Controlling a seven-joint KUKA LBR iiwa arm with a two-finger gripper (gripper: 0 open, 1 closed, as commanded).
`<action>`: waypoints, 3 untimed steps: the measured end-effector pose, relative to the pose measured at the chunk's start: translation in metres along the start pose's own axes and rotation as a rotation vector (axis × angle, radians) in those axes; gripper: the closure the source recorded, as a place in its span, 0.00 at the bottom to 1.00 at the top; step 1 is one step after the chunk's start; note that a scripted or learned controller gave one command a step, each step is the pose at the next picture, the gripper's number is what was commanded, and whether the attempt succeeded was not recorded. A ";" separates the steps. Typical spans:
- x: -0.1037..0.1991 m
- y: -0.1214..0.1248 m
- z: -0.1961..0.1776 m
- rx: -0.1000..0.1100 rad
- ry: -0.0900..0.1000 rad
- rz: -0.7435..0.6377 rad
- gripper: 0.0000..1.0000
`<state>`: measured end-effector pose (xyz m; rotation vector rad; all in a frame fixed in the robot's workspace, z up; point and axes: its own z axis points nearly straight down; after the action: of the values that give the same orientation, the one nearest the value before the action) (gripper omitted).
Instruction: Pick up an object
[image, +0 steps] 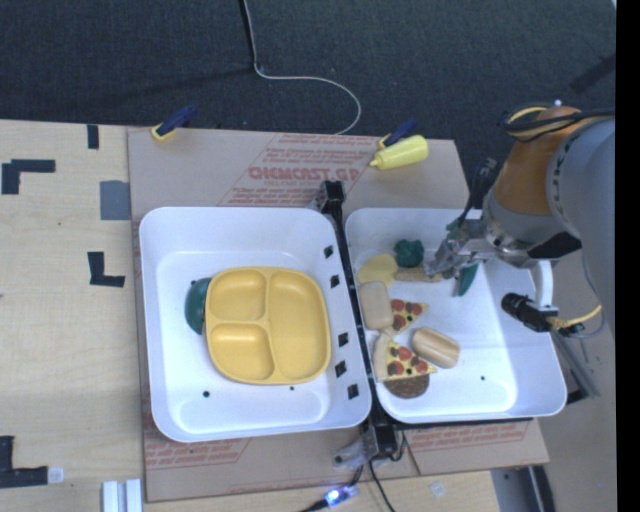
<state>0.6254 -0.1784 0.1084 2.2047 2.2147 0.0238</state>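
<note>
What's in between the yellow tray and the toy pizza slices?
In the camera view, the two bins' touching walls with black clips, then a pale bread-like toy, lie between the yellow divided tray and the pizza slices.

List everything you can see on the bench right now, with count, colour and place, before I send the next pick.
bins: 2, white, side by side.
divided plate: 1, yellow, left bin.
round object: 1, dark teal, left bin, partly under the plate.
pizza slices: 2, right bin, near the left wall.
bread roll: 1, tan, right bin, middle.
pale food pieces: 2, cream, right bin, upper left.
small object: 1, dark green, right bin, beside the claw.
clamps: 2, yellow, back edge of the cardboard.
arm: 1, grey with orange band, right.
claw: 1, over the right bin.
</note>
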 end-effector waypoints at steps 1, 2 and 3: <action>0.000 0.004 -0.064 0.018 -0.001 0.003 1.00; 0.000 0.006 -0.117 0.019 0.000 0.003 1.00; 0.048 0.003 -0.116 0.024 0.002 -0.001 1.00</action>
<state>0.6259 -0.1302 0.2247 2.2170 2.2288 -0.0008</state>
